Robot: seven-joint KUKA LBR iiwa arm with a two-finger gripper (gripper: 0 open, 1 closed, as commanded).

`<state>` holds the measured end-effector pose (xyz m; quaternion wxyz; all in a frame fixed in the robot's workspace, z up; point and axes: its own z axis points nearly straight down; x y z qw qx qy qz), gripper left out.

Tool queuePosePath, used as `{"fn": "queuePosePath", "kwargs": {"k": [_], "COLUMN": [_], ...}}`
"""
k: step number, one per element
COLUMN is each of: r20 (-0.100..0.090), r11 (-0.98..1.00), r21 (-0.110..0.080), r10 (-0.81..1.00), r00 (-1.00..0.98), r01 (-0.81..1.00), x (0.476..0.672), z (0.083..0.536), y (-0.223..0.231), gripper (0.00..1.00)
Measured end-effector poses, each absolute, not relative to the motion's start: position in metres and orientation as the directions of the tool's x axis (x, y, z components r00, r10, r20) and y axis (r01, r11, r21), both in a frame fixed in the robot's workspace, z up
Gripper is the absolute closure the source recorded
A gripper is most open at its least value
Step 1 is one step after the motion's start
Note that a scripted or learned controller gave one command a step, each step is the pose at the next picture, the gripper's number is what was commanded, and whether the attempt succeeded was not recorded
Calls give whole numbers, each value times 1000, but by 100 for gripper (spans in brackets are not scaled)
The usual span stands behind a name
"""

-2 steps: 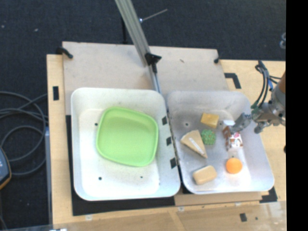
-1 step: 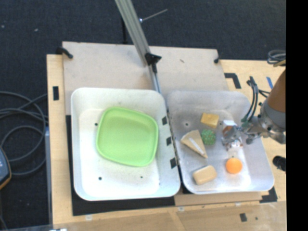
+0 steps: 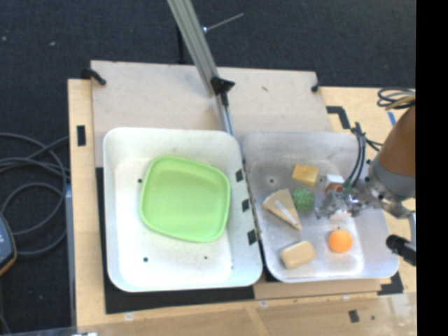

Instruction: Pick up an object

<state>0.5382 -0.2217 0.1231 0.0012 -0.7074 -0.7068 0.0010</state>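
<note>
Camera view: arm (image 3: 395, 156) reaches from right, gripper (image 3: 334, 203) low in right bin (image 3: 280, 149); grip state unclear.

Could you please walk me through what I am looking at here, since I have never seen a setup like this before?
This is one picture from a camera fixed above a workbench, looking down at a slant. The bench carries two shallow white bins side by side. The left bin holds a light green plate. The right bin holds several small things: a yellow block, a green ball, a pale wedge, a tan block and an orange ball.

The grey and orange shape coming in from the right is a robot arm. Its hand is low inside the right bin, beside the green ball and above the orange ball. Its job is to pick up an object, but I cannot make out anything held in it.

The metal bar at the top is part of the stand.
</note>
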Motion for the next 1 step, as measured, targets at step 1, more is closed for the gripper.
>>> {"fn": "queuePosePath", "kwargs": {"k": [1], "r20": [-1], "r11": [-1], "r21": [1], "r10": [1000], "r00": [1], "r01": [1000], "x": [538], "z": [101], "y": [-223], "gripper": [0]}}
